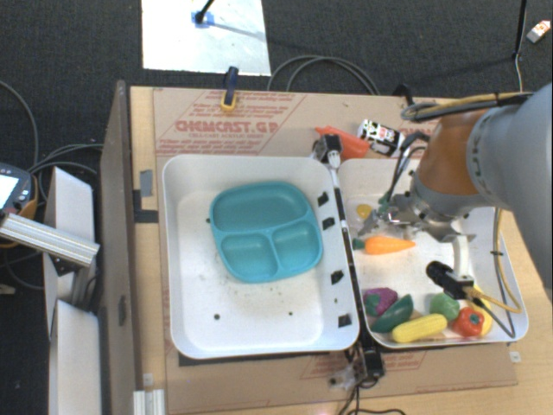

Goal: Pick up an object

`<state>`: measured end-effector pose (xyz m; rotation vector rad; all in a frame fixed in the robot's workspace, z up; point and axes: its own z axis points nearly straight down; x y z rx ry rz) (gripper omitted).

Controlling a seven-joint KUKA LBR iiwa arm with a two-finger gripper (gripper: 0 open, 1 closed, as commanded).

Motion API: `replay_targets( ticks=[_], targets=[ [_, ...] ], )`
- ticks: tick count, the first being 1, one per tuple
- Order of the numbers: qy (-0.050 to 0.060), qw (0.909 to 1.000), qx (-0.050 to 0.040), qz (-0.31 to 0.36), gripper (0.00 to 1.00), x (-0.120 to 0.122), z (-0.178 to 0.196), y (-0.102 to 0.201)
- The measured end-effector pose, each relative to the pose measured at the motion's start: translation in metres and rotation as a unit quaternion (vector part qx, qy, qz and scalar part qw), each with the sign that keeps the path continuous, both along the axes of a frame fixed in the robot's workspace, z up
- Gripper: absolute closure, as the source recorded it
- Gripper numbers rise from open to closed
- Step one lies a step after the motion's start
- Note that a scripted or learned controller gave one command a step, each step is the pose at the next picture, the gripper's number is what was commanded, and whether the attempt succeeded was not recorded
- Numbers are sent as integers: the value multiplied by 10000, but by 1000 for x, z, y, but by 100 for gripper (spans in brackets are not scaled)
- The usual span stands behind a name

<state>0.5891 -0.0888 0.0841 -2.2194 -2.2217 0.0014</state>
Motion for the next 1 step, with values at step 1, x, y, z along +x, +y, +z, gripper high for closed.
replay_targets(
  ticks=[1],
  targets=[
    [-50, 10000, -6, 30, 0, 62, 2, 5]
  ],
)
